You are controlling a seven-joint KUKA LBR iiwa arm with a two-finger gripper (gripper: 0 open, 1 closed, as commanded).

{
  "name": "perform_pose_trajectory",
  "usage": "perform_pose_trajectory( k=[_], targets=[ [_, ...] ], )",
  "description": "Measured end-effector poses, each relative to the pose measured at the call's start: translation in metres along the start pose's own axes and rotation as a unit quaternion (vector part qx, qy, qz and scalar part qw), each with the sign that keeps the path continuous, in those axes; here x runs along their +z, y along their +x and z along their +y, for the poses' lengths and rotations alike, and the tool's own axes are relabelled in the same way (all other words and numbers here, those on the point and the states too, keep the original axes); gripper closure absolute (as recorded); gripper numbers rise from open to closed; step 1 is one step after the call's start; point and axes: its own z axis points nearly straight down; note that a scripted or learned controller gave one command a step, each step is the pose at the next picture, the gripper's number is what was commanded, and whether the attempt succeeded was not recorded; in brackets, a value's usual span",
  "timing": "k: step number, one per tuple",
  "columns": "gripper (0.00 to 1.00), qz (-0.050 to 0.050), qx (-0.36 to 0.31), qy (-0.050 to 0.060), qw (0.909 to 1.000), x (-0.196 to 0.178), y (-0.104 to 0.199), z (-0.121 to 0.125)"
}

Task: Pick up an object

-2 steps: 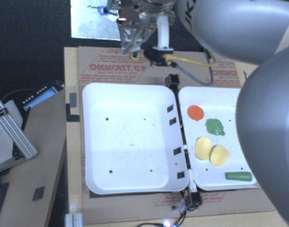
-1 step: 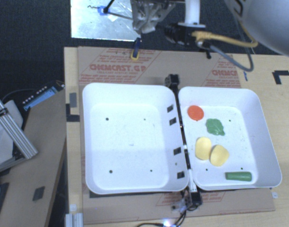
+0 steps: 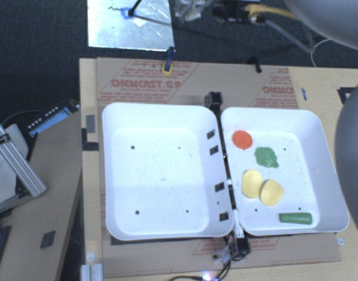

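Red print is borne by the brown board [image 3: 184,78] that lies under the two white bins. On its far left part, beyond the left bin [image 3: 161,171], the word "CHEMCAST" can be read, followed by what appears to be "GP"; the last letters are blurred. On its far right part, beyond the right bin [image 3: 284,174], the same kind of red lettering is seen, tilted and faint, and it cannot be read with certainty. Further red marks are seen on the near edge of the board, below the bins, but they are too small and too cut off to be made out. No other text, number or sign can be read.
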Motion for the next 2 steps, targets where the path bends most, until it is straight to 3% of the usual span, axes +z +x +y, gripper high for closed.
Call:
perform_pose_trajectory(
  k=[1,2],
  targets=[
    [1.0,0.001,0.0,0.001,1.0,0.0,-0.041,-0.002],
    [1.0,0.0,-0.007,0.009,0.9999,0.125,0.029,-0.076]
  ],
)
